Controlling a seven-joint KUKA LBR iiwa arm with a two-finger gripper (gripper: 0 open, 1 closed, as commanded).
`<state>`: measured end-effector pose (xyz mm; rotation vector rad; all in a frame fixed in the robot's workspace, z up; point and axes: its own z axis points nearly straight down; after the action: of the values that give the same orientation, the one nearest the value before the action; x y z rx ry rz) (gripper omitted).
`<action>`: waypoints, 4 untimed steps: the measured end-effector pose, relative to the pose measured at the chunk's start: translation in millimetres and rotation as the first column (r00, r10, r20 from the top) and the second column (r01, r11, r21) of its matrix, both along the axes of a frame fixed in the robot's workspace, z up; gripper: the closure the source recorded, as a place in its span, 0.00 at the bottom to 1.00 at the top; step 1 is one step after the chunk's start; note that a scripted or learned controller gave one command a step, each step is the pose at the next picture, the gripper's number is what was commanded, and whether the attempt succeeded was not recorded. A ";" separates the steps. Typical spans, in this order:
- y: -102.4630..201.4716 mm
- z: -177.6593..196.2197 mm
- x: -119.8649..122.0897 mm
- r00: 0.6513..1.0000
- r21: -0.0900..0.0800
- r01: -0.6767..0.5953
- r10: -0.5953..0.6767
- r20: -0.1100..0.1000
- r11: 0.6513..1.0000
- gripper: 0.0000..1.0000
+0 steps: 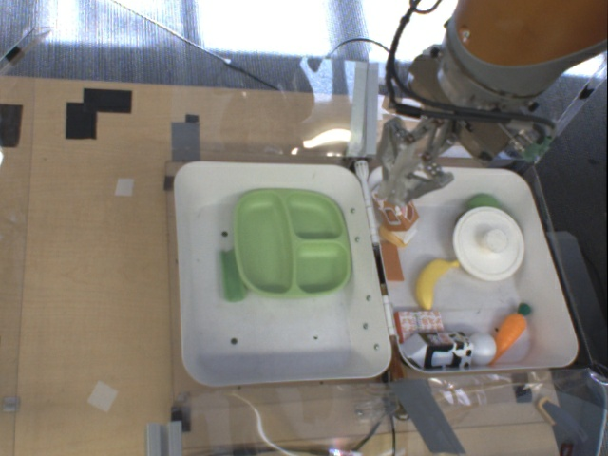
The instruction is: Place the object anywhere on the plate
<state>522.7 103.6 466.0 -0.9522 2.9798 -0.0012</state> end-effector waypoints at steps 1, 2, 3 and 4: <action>24.8 -215.9 -13.4 0.976 0.000 -0.217 0.217 -0.017 0.976 1.00; -69.1 -104.6 48.4 0.967 -0.009 -0.255 0.255 0.007 0.967 1.00; -102.4 -67.1 -4.5 0.871 -0.009 -0.492 0.492 -0.001 0.871 1.00; -47.1 -169.5 -35.4 0.904 -0.001 -0.427 0.427 -0.010 0.904 1.00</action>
<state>487.3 56.5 296.5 -1.5867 2.7078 0.0034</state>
